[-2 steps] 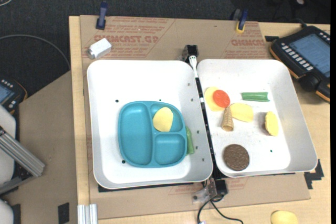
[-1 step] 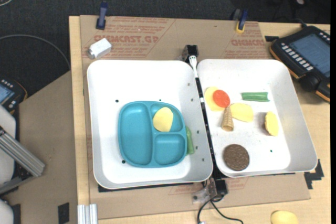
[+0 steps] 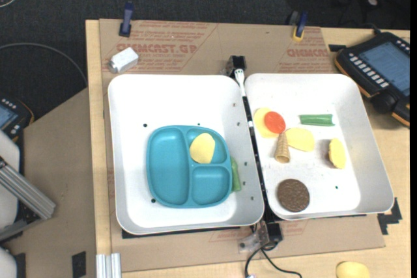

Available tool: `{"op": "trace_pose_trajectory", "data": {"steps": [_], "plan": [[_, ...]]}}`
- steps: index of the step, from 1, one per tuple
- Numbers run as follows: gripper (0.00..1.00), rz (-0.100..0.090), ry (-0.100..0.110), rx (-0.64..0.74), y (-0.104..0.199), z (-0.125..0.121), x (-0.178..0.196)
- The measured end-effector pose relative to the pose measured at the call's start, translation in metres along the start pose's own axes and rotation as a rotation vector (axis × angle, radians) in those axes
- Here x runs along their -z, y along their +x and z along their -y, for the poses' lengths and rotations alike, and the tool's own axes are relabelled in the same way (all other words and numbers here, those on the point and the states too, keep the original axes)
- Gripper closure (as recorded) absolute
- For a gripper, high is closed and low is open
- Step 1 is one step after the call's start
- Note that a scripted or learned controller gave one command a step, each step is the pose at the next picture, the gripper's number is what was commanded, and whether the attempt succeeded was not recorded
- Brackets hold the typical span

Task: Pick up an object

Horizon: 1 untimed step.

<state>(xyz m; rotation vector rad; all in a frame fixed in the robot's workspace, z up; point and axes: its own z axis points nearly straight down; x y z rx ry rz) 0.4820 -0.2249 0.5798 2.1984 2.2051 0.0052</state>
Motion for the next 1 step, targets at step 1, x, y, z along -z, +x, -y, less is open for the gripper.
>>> {"op": "trace_pose_trajectory", "data": {"steps": [1], "plan": [[1.00,0.004,-0.005,0.000,-0.0004,-0.0008,0.0108]]}}
